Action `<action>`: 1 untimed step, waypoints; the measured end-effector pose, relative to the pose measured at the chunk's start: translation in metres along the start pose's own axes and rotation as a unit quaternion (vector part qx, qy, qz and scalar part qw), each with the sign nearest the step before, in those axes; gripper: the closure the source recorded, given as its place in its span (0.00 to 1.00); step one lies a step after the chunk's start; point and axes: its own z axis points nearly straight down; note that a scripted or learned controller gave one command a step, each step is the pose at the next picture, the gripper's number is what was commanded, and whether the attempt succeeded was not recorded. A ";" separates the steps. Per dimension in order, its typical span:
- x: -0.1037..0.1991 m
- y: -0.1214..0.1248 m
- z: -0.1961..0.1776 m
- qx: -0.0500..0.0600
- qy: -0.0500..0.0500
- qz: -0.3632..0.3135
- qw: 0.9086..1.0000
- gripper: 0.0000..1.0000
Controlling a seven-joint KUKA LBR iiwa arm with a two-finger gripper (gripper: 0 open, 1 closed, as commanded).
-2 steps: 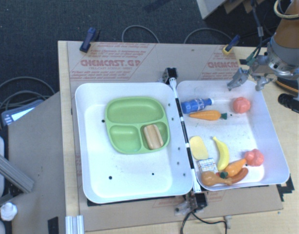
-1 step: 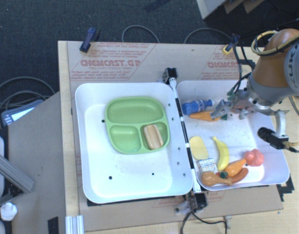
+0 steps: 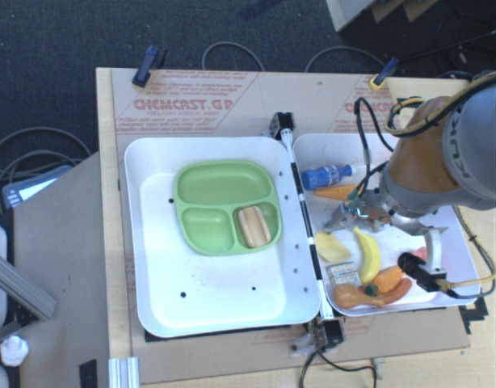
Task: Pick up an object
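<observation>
My gripper (image 3: 350, 213) hangs low over the middle of the right bin (image 3: 329, 145), reaching in from the right. Just behind it lie a blue bottle (image 3: 325, 175) and an orange carrot (image 3: 338, 191). In front of it lies a yellow banana (image 3: 367, 254), with a pale yellow wedge (image 3: 334, 247) to the banana's left. A small packet (image 3: 343, 274), an orange fruit-like piece (image 3: 388, 280) and a tan piece (image 3: 350, 297) crowd the bin's near end. I see nothing lifted.
The left bin (image 3: 208, 297) holds a green divided plate (image 3: 224, 170) with a bread roll (image 3: 253, 225) in its lower right compartment. A black divider (image 3: 296, 208) runs between the bins. Cables loop behind the bench.
</observation>
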 end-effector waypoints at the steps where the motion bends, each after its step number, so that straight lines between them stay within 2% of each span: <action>1: -0.008 -0.050 -0.001 -0.002 -0.001 0.001 1.000 0.00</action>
